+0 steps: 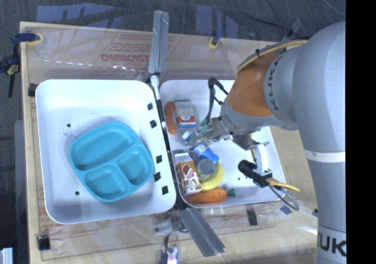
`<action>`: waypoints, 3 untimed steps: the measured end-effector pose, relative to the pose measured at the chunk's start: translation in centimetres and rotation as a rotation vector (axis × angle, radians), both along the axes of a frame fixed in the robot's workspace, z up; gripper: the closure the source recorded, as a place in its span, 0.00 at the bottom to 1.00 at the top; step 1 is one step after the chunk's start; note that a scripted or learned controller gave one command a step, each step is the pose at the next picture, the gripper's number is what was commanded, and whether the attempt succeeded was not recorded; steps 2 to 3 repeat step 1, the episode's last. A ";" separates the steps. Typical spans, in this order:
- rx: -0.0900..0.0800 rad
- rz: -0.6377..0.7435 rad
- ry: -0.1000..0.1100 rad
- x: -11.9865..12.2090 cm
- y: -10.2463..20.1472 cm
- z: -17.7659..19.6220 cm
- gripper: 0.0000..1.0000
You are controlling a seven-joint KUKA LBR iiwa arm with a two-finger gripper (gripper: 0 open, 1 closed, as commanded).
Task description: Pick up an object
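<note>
The grey KUKA arm with orange band (264, 89) reaches in from the right over the right shallow white bin (276, 189). Its two-finger gripper (202, 132) sits low in the middle of the bin, above the clutter. The fingertips are hidden in the pile, so I cannot tell how far apart they are or whether anything is between them. No object is visibly lifted. All the pick candidates are in the right bin: a small white and orange carton (185, 113) near the top, a reddish sausage-shaped toy (170, 117) just beside it along the divider, a blue and white can-like item (204, 154) just below the gripper, a yellow banana (215, 179), a brown printed packet (188, 177) touching the banana's left side, and an orange carrot (207, 196) at the bottom wall. The left white bin (53, 104) holds 1 turquoise 3-compartment plastic tray (111, 161). My judgement is that this is the descend or close phase on the blue can-like item. To do it well, centre the jaws across the can's narrow axis, go deep enough to pass its widest part, avoid snagging the banana or packet pressed against it, close firmly, then lift straight up. The main risk is that the rounded can slips or rolls out of the pinch.
</note>
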State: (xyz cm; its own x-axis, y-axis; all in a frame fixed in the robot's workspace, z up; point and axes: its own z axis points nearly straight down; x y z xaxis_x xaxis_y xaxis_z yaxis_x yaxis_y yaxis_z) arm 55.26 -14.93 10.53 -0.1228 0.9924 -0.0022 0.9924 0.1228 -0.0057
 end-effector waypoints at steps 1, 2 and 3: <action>0.002 0.042 -0.005 0.4 4.5 10.8 1.00; 0.002 0.042 -0.005 0.4 4.5 10.8 1.00; 0.002 0.042 -0.005 0.4 4.5 10.8 1.00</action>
